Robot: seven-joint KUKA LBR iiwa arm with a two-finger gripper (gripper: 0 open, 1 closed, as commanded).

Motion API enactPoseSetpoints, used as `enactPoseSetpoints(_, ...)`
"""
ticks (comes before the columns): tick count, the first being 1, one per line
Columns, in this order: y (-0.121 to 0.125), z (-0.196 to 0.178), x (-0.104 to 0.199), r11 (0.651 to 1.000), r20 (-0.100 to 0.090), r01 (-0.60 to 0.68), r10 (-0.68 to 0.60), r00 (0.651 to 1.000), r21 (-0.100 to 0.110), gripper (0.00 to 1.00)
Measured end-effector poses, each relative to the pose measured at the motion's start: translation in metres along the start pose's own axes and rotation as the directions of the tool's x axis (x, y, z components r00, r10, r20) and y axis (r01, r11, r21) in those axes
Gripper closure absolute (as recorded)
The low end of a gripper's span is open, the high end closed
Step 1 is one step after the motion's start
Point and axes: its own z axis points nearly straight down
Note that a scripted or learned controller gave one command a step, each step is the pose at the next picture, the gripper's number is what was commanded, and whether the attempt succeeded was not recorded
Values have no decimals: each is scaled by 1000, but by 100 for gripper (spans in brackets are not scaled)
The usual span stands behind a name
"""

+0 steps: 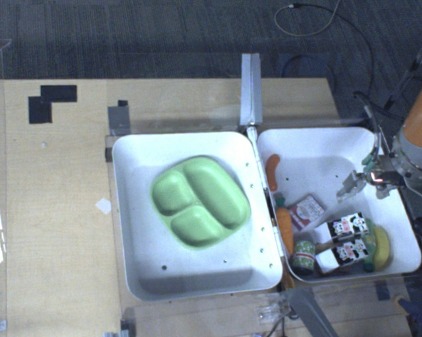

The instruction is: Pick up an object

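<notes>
My gripper (365, 185) hangs over the right side of the right bin (317, 150), its fingers spread open with nothing between them. Below and left of it lie a small pinkish box (308, 209), two cow-patterned cartons (347, 227) (344, 252), a yellow banana (380, 246) and a green can (302, 251). An orange carrot (285, 227) and a reddish sausage (272, 171) lie along the bin's left wall. None of these touches the gripper.
The left bin (142, 268) holds a green three-part plate (199, 200). A metal rail (250, 90) runs back from the divider between the bins. The arm's orange band (421, 126) stands at the right edge, and cables lie on the floor behind.
</notes>
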Motion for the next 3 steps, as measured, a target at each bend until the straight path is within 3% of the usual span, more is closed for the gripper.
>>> enactPoseSetpoints(1,-5,103,23,966,0,258,-258,966,0,0)
enactPoseSetpoints(2,43,109,24,961,0,277,-277,961,-2,0)
enactPoseSetpoints(3,147,134,17,852,3,523,-523,852,-3,0)
